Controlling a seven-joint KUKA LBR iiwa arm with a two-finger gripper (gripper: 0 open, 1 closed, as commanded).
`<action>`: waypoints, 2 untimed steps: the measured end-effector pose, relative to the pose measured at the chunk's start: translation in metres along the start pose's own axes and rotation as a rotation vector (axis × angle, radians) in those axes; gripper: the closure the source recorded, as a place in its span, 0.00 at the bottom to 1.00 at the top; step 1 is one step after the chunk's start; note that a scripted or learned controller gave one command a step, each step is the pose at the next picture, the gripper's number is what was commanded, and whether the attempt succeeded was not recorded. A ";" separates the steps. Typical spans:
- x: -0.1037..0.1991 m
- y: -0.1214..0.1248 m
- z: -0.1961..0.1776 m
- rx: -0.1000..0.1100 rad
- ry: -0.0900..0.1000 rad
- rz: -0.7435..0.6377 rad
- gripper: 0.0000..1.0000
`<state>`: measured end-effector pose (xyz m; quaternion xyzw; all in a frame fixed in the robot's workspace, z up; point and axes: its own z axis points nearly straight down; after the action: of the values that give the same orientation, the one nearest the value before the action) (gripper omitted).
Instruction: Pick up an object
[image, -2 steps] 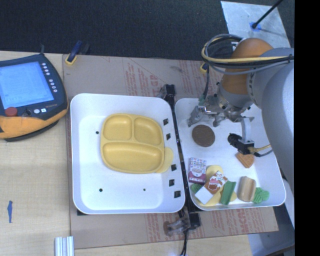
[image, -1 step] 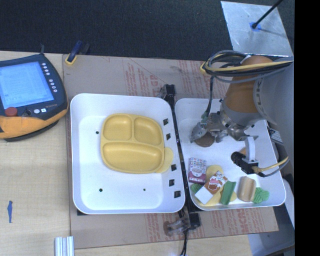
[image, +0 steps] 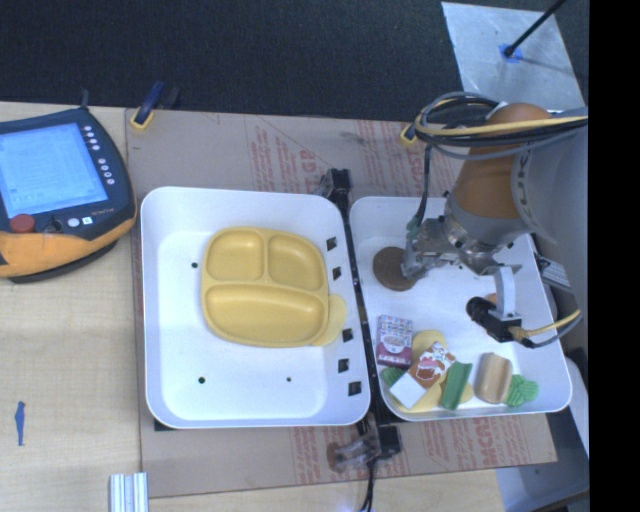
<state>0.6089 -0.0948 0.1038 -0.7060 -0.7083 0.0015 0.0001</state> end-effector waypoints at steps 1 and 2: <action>-0.012 -0.076 0.014 0.009 0.004 0.002 1.00; 0.004 -0.126 -0.095 -0.002 0.003 0.000 1.00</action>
<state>0.4834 -0.0915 0.1993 -0.7059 -0.7083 -0.0005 0.0005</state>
